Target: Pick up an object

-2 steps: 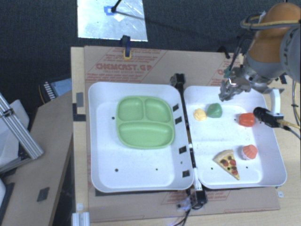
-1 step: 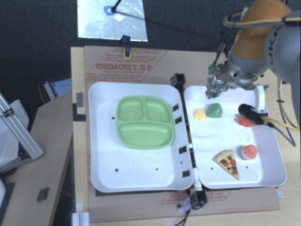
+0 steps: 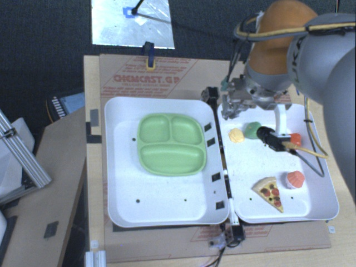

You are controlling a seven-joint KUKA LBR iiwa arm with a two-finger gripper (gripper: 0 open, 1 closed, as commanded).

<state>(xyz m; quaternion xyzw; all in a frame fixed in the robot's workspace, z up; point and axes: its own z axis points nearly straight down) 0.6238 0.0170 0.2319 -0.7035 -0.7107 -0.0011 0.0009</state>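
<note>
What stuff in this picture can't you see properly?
- The claw: blurry and under the arm's wrist, so open or shut is unclear.
- The green toy: partly behind a black piece, shape unclear.
- The orange thing: partly covered by the white tool.
- The yellow toy: too small to name.
- Part of the right bin: hidden by the arm.

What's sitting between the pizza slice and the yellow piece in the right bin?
Camera view: only bare white bin floor between the pizza slice and the yellow piece.

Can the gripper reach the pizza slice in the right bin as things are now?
Probably yes. The pizza slice lies flat and alone on the right bin's floor, open from above.
</note>
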